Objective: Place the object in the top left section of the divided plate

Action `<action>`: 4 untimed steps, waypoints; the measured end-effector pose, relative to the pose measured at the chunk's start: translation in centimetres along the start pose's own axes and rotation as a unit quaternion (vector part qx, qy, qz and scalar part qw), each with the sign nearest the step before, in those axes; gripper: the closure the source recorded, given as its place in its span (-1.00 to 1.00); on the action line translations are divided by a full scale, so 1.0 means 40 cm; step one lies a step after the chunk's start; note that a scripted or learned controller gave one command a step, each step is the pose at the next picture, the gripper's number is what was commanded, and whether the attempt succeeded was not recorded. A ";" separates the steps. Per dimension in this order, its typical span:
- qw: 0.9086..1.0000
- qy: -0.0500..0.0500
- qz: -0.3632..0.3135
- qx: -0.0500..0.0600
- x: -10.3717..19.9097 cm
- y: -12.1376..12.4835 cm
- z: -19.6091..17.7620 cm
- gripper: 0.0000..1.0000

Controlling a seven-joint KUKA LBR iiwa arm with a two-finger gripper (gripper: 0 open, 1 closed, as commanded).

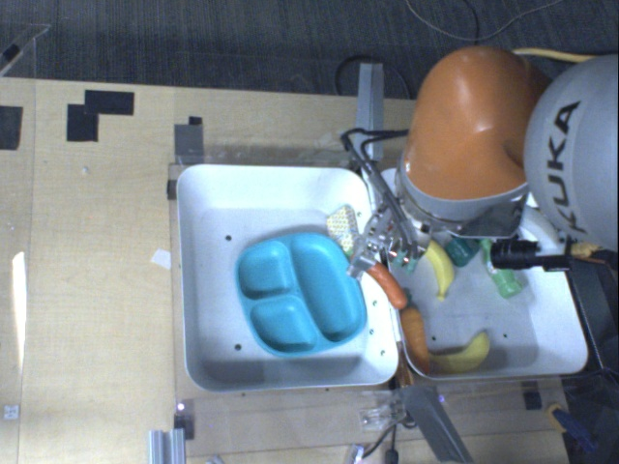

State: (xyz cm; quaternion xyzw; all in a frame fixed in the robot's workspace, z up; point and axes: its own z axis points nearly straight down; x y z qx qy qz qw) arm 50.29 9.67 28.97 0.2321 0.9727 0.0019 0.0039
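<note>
Hovering my jaws (pixel 372 251) at the divided plate's (pixel 300 293) right rim; whether they grip anything I cannot tell. Its sections lie bare.

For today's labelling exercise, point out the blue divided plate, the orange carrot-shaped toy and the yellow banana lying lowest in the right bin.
Blue divided plate (pixel 329 288): camera view, large right section.
Orange carrot-shaped toy (pixel 390 286): camera view, middle.
Yellow banana (pixel 462 353): camera view, curved body.

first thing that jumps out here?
The big orange-banded grey arm looms over the right white bin, its gripper at the bins' shared edge. In the left white bin lies a bright blue three-section divided plate; yellow bananas lie in the right bin.
</note>
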 end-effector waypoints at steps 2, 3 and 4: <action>0.940 0.000 -0.342 -0.001 0.058 0.107 0.198 1.00; 0.864 0.000 -0.503 0.000 -0.003 -0.040 0.260 1.00; 0.826 0.000 -0.563 -0.001 0.046 0.065 0.202 1.00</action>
